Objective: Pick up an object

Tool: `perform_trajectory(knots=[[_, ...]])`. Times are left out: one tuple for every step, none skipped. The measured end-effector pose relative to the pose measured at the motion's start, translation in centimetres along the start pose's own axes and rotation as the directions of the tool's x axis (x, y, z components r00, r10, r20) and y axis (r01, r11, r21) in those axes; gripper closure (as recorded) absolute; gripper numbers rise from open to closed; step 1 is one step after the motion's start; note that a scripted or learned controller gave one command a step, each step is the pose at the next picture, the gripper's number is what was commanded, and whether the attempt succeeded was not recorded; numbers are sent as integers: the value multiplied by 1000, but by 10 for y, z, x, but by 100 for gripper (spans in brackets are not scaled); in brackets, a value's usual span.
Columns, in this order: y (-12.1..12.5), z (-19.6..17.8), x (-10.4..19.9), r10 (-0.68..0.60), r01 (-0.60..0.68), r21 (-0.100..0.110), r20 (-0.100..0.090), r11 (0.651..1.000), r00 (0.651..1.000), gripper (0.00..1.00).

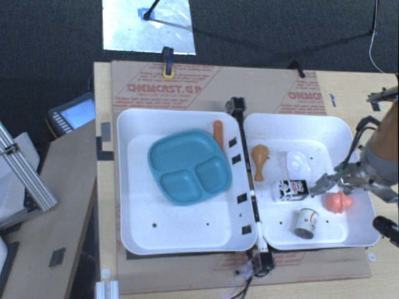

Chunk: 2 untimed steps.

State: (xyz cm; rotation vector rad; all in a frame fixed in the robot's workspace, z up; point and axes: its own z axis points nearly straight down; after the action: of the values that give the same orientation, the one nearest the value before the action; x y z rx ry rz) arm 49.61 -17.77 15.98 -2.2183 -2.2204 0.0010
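The 2 bins [187,245] are white. The divided plate [189,167] is teal-blue, with an orange stick [218,132] beside it. The drumstick [259,159] is tan, the round toy [338,202] salmon-pink, the small box [292,189] black-and-white patterned.

A pink rounded toy [338,202], perhaps a fruit, lies in the right bin [336,128]. It sits just beside the gripper [325,185].
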Motion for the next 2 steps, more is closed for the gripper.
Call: perform_trajectory(knots=[[3, 41, -3, -5, 6, -23, 8, 1000, 1000, 0], [3, 33, -3, -3, 3, -21, 8, 1000, 1000, 100]])
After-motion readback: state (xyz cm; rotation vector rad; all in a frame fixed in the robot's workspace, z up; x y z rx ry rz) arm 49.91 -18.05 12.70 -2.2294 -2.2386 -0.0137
